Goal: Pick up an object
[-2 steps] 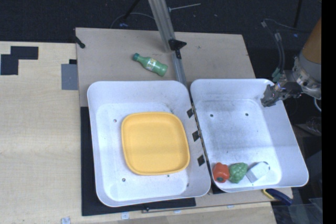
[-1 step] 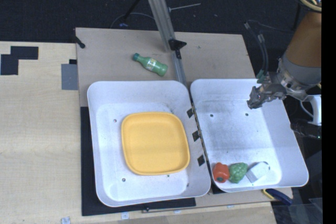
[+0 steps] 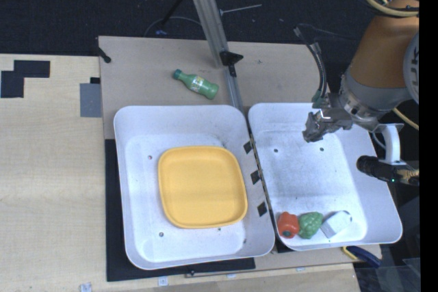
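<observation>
Objects for picking, a red one (image 3: 288, 224), a green one (image 3: 310, 223) and a white one (image 3: 335, 223), cluster in the right bin's (image 3: 321, 174) near corner. The claw (image 3: 317, 128) hangs over that bin's far side, its opening impossible to tell. Left of that bin a yellow plate (image 3: 202, 186) fills the other bin (image 3: 130, 174), and a green bottle (image 3: 196, 83) lies on the tan desk (image 3: 137, 72) beyond, against dark floor.

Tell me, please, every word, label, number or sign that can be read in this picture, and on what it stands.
None can be read.
Green bottle: a pale label band, too small and blurred to read.
Yellow plate, white bins, toys: no visible text.
</observation>
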Action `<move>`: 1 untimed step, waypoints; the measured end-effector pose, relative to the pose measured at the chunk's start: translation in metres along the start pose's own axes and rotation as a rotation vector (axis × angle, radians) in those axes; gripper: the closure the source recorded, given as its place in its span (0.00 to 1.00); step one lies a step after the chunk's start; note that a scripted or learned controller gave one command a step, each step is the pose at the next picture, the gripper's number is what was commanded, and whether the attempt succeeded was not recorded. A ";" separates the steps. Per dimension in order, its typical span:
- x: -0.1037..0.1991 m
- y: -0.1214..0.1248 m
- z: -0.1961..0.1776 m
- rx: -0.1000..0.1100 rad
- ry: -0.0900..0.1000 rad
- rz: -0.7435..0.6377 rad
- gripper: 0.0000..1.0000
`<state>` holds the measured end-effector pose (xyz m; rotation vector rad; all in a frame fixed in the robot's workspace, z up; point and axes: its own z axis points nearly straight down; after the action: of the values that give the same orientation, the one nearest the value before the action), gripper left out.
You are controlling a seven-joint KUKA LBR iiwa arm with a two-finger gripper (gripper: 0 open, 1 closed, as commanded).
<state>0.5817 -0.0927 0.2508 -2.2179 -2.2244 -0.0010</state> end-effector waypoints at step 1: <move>0.050 -0.005 0.014 0.001 0.000 0.000 1.00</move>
<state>0.5762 -0.0427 0.2368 -2.2171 -2.2238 0.0006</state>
